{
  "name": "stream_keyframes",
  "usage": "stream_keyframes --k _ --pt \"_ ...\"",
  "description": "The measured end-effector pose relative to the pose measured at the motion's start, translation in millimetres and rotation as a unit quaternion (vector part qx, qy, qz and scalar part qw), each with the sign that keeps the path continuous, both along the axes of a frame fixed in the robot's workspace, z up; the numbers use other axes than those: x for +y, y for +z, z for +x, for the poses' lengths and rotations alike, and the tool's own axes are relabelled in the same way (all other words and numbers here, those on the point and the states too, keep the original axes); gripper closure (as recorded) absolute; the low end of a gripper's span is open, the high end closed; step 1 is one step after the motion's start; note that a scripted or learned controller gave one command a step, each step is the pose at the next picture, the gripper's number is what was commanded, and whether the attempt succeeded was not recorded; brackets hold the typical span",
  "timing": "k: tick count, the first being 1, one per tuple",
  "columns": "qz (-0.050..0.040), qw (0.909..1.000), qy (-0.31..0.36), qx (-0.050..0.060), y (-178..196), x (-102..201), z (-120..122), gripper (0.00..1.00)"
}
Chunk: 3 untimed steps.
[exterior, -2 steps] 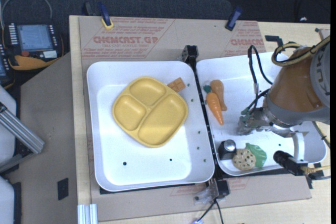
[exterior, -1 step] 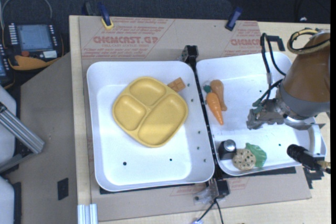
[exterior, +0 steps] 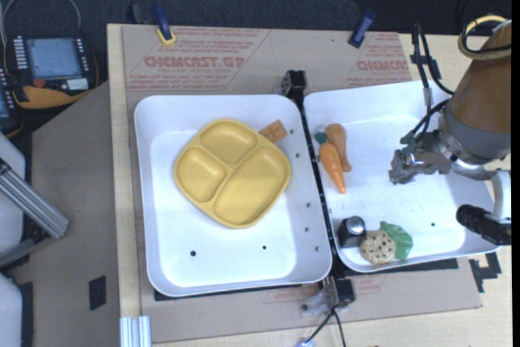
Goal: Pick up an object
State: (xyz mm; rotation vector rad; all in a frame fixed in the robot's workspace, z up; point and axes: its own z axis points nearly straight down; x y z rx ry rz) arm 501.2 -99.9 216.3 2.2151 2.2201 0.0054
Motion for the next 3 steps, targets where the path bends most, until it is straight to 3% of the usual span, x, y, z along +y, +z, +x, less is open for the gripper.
stream_keyframes --k 1,3 --pt "-0.0001 1.0 -0.001 0.001 24.0 -0.1 1.0 1.0" --pt "0.0012 1.0 0.001 0.003 28.8 89.4 -0.3 1.0"
